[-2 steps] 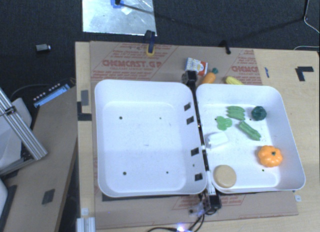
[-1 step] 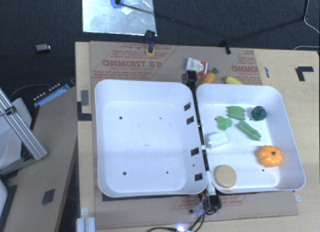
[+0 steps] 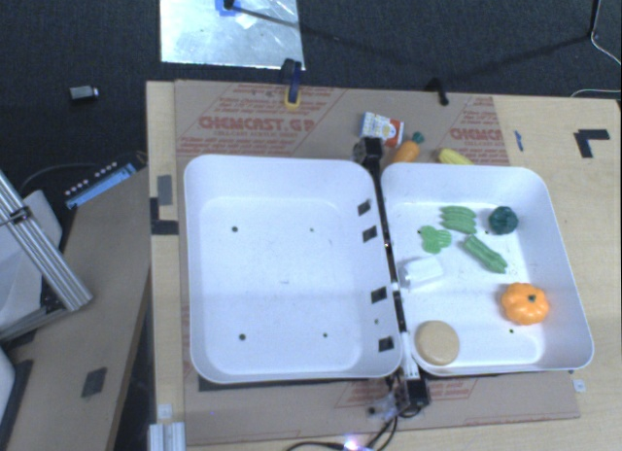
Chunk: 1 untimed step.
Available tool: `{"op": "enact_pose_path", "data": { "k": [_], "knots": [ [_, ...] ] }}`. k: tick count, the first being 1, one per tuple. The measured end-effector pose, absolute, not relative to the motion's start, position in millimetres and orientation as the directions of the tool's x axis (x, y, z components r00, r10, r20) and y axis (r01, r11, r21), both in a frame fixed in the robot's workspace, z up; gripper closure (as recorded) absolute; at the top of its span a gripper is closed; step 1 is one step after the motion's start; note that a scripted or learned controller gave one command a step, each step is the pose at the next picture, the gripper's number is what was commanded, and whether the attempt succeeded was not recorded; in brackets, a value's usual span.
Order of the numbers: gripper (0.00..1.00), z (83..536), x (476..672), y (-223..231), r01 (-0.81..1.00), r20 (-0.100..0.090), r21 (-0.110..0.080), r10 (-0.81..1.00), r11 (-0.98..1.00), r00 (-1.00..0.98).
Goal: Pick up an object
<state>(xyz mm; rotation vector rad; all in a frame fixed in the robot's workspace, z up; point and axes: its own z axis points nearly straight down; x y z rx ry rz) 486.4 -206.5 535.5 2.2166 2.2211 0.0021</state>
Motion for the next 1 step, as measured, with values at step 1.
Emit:
{"op": "enact_pose_path", "data": {
  "k": [1],
  "knots": [
    [1.0,535.5,486.4,-206.5,1.0,-0.002,0.004,1.0,0.002,-0.002]
  ]
}}
